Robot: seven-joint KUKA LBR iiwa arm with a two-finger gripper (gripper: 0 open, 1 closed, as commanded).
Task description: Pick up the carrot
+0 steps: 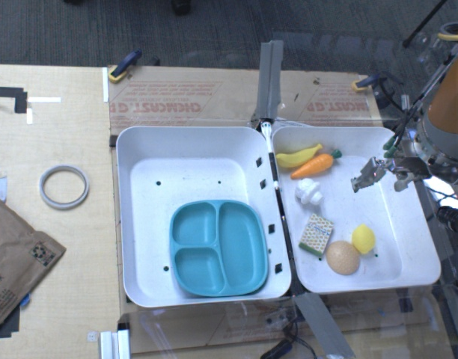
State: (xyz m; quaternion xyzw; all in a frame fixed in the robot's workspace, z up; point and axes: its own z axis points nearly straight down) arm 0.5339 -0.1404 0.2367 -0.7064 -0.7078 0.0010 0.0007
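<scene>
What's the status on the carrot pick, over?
Gripper over right bin, holding nothing. Carrot untouched near bin's far left corner, banana right against it. Path between them open.

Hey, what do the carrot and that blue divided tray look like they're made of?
The carrot looks like a moulded plastic toy: even orange colour, a smooth skin, a small green tip. The blue tray also looks plastic, one matte teal piece with rounded moulded dividers. Neither can be confirmed by sight alone.
</scene>
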